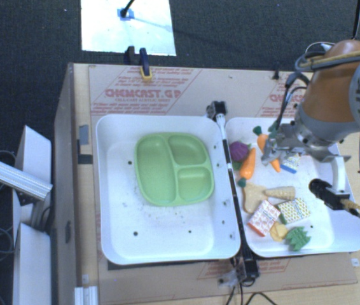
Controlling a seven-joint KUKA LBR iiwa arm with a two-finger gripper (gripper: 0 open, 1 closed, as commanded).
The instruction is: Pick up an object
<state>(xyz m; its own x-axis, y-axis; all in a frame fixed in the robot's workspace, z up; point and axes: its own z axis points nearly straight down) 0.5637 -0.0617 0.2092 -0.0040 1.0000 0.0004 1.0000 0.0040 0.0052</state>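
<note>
The right white bin (348, 237) holds several toy foods. Among them are an orange carrot (249, 164), a purple piece (238, 150), a tan flat piece (254, 197) and a tan cone (280, 193). A red-and-white box (264, 218), a patterned box (294, 210) and a green leafy piece (297, 237) lie nearer the front. My gripper (275, 152) hangs low over the back of this bin, just right of the carrot. A small blue-and-white piece (288, 166) and an orange bit (275, 166) lie right under it.
The left white bin (119, 234) holds a green divided plate (173, 169). A black ridge (229, 170) separates the two bins. The arm's grey and orange body (336, 97) covers the back right corner of the right bin.
</note>
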